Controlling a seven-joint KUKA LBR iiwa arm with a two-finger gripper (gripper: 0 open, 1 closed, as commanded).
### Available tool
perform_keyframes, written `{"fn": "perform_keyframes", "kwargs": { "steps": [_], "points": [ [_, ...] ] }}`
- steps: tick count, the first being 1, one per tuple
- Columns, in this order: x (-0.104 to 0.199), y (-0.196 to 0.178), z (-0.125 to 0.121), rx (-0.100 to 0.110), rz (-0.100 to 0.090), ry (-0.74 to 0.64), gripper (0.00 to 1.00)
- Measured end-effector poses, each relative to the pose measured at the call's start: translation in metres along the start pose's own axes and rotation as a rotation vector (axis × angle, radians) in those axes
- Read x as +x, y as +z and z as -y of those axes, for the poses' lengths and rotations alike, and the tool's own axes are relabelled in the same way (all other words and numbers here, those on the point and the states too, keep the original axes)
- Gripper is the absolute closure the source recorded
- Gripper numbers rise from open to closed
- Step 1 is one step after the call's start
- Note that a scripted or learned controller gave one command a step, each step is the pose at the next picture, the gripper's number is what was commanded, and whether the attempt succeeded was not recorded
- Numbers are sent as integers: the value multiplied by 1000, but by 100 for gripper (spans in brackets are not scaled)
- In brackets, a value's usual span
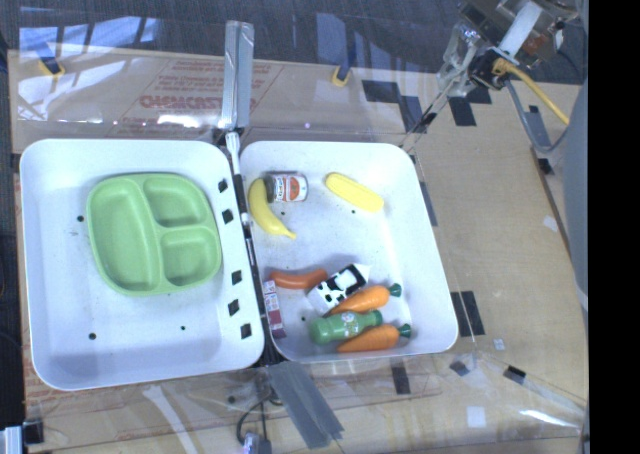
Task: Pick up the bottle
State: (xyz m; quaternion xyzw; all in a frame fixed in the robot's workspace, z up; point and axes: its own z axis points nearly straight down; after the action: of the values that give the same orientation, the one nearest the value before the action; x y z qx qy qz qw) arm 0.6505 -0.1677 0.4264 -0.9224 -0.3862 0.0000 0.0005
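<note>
Gripper (462,60) hangs above the bench's far right corner, beyond the right bin (425,242) and well apart from everything in it; whether it is apart or together I cannot tell.

The green bottle (343,327) lies on its side near the right bin's near edge, between two carrots: one carrot (361,299) just behind it, the other (372,339) touching it in front. A black-and-white cow toy (335,287) lies beside the upper carrot, and a sausage (297,280) next to that. Toward the far edge lie a banana (267,210) by the left wall, a small can (288,188) beside it, and a yellow lemon-like piece (354,193).

The left bin (45,242) carries a green divided plate (155,234).
</note>
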Motion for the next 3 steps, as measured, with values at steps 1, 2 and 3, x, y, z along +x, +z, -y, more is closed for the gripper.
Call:
{"fn": "perform_keyframes", "kwargs": {
  "steps": [1,2,3],
  "points": [
    [33,78,42,7,5,15,100],
    [27,21,34,-1,-1,-3,100],
    [55,229,75,8,7,37,100]
  ]
}}
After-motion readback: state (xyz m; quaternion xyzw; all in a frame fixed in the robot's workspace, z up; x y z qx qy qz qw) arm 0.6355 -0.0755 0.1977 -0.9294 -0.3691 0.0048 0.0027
